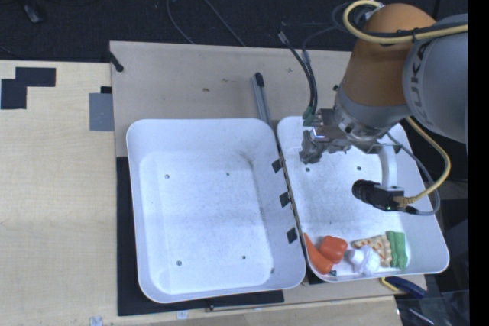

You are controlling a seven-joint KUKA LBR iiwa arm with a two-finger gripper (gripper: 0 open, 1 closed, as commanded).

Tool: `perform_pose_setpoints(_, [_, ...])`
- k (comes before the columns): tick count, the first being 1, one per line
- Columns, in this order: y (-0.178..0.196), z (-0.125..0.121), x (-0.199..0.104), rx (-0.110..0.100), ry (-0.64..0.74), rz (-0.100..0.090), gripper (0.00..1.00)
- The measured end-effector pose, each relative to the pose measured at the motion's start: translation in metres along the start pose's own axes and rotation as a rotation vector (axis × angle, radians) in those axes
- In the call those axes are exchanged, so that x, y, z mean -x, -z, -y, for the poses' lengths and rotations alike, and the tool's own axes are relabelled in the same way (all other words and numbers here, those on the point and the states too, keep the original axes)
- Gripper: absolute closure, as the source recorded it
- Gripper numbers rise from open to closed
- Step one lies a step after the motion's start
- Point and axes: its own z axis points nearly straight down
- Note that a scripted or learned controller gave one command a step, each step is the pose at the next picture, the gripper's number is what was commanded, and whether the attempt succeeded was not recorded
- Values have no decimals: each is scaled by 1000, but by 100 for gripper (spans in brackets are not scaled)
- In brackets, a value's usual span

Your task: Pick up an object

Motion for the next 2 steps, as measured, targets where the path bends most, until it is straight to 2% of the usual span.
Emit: perform_pose_setpoints(2, [8, 10, -103, 1, 1, 0, 100])
